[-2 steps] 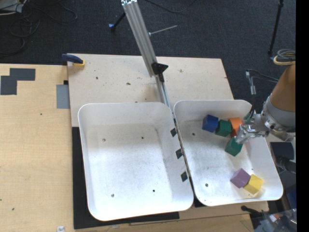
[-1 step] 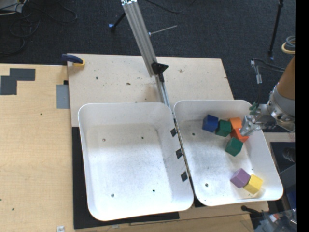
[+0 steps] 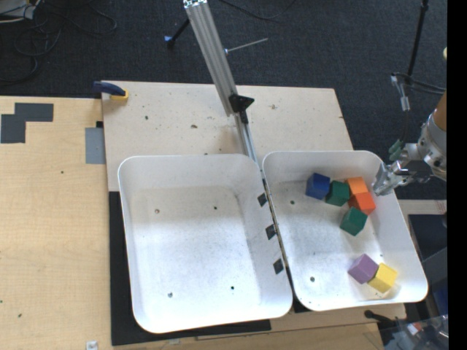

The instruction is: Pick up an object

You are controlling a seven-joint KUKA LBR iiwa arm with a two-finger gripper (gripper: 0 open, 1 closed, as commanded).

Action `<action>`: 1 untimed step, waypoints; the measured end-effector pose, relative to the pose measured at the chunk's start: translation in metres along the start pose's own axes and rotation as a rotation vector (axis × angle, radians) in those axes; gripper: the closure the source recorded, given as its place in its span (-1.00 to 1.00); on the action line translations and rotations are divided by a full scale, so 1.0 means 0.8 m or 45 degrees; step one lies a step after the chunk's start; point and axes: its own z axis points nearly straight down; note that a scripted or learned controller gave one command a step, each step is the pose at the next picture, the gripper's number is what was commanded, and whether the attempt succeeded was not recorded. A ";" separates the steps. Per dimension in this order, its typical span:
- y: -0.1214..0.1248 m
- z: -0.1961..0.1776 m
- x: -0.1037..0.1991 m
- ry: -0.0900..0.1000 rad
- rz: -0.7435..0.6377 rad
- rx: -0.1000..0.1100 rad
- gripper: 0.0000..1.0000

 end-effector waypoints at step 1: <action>0.015 0.018 0.073 0.005 -0.003 0.008 1.00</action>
